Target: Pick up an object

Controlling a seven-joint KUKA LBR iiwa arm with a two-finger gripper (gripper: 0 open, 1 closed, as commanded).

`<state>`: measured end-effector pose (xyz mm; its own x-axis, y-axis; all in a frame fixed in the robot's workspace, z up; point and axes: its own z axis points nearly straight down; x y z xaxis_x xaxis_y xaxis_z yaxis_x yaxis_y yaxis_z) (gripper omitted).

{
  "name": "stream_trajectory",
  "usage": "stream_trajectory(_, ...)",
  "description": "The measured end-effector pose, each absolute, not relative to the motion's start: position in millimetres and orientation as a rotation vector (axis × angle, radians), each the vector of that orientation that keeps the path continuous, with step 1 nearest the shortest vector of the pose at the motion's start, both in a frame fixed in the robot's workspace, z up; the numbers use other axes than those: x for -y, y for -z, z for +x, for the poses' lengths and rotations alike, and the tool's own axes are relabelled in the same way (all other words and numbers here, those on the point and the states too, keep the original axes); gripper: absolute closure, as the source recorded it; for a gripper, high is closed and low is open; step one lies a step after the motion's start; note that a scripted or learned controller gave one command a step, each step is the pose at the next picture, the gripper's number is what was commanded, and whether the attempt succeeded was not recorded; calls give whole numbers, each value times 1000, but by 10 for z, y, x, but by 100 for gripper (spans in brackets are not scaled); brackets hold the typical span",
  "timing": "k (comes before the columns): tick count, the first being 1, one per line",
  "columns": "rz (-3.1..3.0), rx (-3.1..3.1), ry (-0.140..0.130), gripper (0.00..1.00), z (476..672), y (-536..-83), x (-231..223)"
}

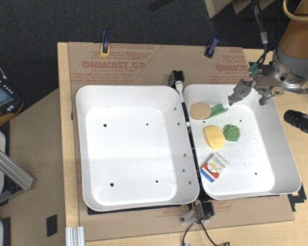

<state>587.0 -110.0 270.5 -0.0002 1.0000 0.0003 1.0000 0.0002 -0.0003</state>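
Observation:
The right bin (277, 137) holds several items. A tan round piece (199, 110) lies at its far left, touching a flat green piece (218, 109). Below them sit a yellow oval lump (214, 137) and a green broccoli-like piece (231, 132), side by side. A small red, white and blue packet (214, 167) lies nearer the front. My gripper (251, 95) hangs over the far part of the right bin, just right of and above the green flat piece. Its fingers stand open with nothing between them.
The left bin (92, 137) is beside the right one, parted by a black seam with clamps (176, 78) at the back and front. Blue clips (105, 47) hold the cardboard base at the far edge. A black part (297, 120) juts in at the right.

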Motion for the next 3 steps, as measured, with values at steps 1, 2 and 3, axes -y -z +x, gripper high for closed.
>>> stream_trajectory(1, -2214, 2210, -13, 0, 5494, -1321, 1117)
stream_trajectory(2, -2236, 2229, 12, 0, 5272, -2876, 1403)
stream_trajectory(3, -2226, 2225, 3, 100, 5274, -2888, 1379)
